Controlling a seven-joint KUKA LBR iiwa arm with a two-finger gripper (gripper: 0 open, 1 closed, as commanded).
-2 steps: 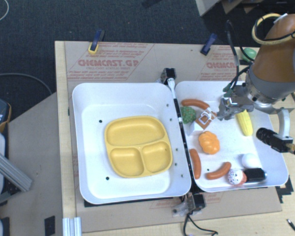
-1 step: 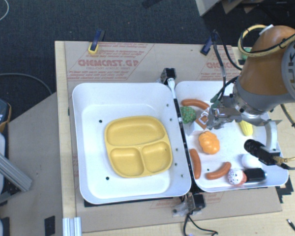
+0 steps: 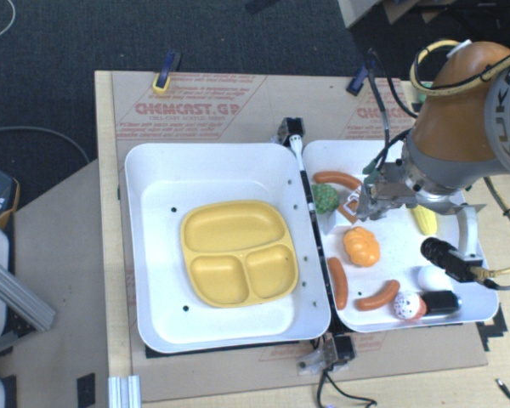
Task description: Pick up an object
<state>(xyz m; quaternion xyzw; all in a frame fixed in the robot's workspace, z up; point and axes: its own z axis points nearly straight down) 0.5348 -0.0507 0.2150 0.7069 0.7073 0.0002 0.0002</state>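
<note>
Yellow divided plate (image 3: pixel 236 252) in left bin (image 3: pixel 144 228), well left of gripper (image 3: pixel 370 204). Broccoli (image 3: pixel 325 198) just left; orange pumpkin toy (image 3: pixel 361 246) just below. Approach step; finger state: cannot tell. Next: descend, centre over pumpkin.

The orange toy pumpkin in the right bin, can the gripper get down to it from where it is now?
Probably yes. The gripper hangs just above and behind the orange toy pumpkin, whose top is uncovered. The sausage and broccoli lie close by but apart from it.
</note>
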